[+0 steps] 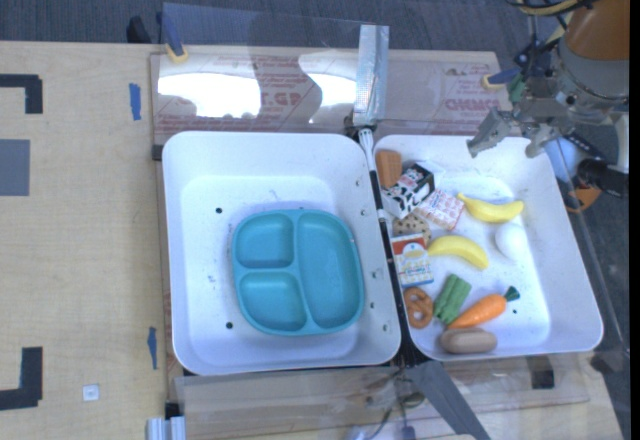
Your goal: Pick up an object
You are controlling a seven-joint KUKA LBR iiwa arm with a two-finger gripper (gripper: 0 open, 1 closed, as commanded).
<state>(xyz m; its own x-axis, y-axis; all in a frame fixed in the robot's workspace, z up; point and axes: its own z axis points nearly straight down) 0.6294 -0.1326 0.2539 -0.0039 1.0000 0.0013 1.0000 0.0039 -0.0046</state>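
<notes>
Gripper (512,135) is seen above the right bin's (570,323) far edge, fingers (484,140) spread, nothing between them. The upper banana (491,209) is found below and apart, lying among toy food.

The grey arm reaches in from the right, its gripper (510,135) hanging with fingers spread apart.

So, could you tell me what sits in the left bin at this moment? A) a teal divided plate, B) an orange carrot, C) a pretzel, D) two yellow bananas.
A: the teal divided plate lies alone in the left bin, while the bananas, carrot and pretzel are all in the right bin.
</notes>
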